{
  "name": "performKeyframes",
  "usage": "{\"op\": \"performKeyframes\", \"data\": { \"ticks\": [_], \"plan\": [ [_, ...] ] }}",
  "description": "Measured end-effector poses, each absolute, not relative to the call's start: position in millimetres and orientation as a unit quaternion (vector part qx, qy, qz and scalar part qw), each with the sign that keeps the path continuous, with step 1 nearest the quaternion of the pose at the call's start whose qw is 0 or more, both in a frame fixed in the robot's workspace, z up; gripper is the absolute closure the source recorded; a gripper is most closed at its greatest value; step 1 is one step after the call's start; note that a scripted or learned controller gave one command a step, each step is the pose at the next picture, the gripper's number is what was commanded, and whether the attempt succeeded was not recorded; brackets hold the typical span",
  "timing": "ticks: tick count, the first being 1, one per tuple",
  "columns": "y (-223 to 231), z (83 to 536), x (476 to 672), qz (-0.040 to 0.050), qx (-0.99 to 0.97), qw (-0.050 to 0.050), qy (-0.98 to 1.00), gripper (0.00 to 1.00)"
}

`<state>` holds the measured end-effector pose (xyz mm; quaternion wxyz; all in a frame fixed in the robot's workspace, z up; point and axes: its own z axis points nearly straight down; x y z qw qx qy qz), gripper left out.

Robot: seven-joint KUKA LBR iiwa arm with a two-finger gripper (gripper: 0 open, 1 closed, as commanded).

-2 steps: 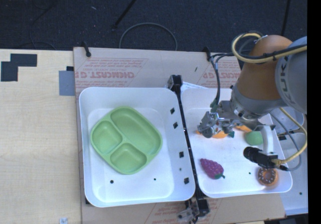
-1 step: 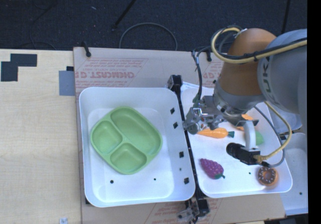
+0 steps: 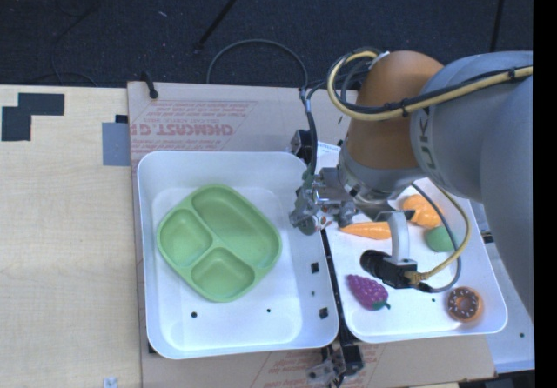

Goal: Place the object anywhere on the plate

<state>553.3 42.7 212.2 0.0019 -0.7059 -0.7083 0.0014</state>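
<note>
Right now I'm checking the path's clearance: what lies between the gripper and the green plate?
In the camera view, bare white bin floor separates the gripper from the green plate.

A robotics lab test bench: a grey KUKA arm (image 3: 452,117) with loose cabling reaches over two white bins (image 3: 174,325) set on flattened cardboard (image 3: 200,121). Beyond the cardboard, dark carpet (image 3: 130,21) carries trailing cables. Toy food lies in the right bin.
</note>
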Motion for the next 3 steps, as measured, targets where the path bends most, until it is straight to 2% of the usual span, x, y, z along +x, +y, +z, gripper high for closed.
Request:
{"op": "performKeyframes", "data": {
  "ticks": [1, 2, 3],
  "plan": [
    [94.8, 219.5, 542.4, 0.0007, -0.705, 0.002, -0.709, 1.0],
    [154.7, 224.7, 554.7, 0.0004, -0.705, 0.002, -0.709, 1.0],
    [152.0, 224.2, 553.9, 0.0023, -0.706, 0.002, -0.708, 0.0]
  ]
}}
